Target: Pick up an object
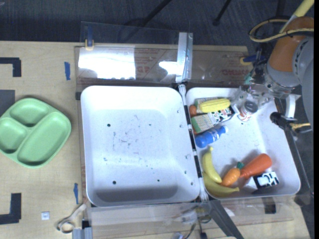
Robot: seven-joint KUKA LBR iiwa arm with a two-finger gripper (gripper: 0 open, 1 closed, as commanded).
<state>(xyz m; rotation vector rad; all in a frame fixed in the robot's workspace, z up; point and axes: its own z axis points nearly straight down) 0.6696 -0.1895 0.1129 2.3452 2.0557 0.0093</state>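
The right bin [279,138] holds several objects. A yellow corn cob [214,104] lies at its back left, with a green box [202,123] and a blue bottle [210,137] just in front of it. A banana [211,175] curves along the front left. Beside it are a small orange carrot [231,176] and a larger carrot [256,165]. A black and white block [266,180] sits at the front right. My gripper [247,105] hangs low over the bin's back edge, right of the corn, beside a small printed card [223,114].
The left bin [134,138] sits beside the right one, sharing a middle wall. A green divided plate [34,131] rests on the bench at far left. A clear panel [134,59] stands behind the bins. Cables loop above the arm [286,54] at the right.
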